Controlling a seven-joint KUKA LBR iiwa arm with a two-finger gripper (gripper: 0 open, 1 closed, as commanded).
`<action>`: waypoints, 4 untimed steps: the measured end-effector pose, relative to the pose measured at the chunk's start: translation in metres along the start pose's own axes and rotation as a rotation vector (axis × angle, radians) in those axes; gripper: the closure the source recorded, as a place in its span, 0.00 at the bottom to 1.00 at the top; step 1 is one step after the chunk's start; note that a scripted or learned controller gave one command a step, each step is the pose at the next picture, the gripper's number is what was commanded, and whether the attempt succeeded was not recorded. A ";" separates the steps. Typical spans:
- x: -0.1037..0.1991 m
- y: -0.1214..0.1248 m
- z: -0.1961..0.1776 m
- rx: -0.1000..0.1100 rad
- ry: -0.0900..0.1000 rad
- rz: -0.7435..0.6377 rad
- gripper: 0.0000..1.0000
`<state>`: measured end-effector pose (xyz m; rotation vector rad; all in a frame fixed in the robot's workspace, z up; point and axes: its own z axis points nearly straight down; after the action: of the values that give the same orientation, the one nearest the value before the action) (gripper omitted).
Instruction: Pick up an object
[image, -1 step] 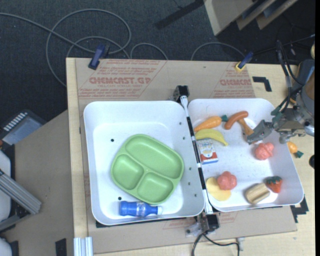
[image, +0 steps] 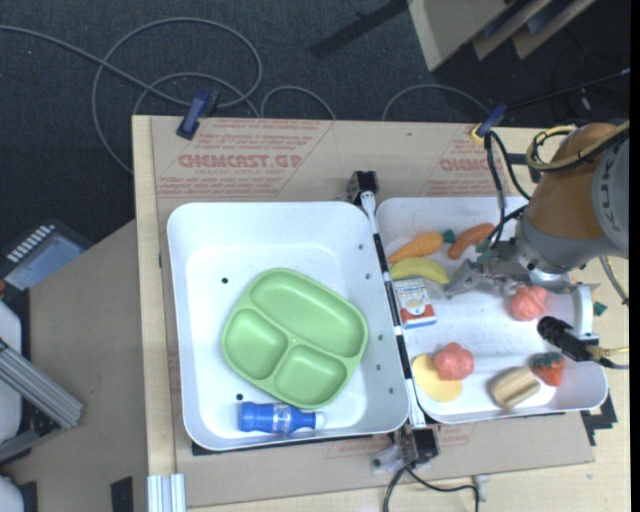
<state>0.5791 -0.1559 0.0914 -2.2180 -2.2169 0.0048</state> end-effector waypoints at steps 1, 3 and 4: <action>-0.039 0.087 0.007 -0.002 0.000 -0.003 0.00; -0.013 0.028 -0.089 -0.009 -0.002 -0.001 1.00; 0.074 0.063 -0.105 -0.009 -0.001 -0.003 1.00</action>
<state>0.6428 -0.0819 0.1957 -2.2200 -2.2250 -0.0047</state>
